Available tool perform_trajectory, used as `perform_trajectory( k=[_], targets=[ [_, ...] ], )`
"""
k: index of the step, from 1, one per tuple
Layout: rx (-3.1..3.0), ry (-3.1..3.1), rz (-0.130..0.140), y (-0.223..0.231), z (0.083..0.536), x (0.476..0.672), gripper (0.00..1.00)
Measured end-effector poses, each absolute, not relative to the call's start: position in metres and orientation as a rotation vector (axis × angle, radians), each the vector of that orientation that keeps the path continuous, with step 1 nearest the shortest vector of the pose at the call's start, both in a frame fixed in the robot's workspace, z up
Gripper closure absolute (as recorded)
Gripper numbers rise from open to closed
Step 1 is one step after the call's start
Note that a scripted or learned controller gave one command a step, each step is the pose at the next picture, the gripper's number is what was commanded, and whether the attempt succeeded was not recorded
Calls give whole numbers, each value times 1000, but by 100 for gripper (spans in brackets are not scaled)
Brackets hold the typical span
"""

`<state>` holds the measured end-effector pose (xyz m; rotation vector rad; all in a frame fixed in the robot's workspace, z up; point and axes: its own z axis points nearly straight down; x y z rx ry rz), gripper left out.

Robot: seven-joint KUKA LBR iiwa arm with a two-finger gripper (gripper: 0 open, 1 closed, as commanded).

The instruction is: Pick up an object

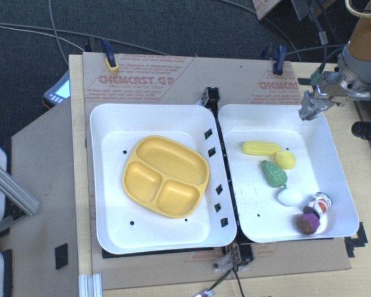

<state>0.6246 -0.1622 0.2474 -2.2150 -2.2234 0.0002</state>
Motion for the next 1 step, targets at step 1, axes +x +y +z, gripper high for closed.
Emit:
perform_trajectory(
  k=[1],
  targets=[
    [-2212,-2225,-1,-109,246,619,100]
  ],
)
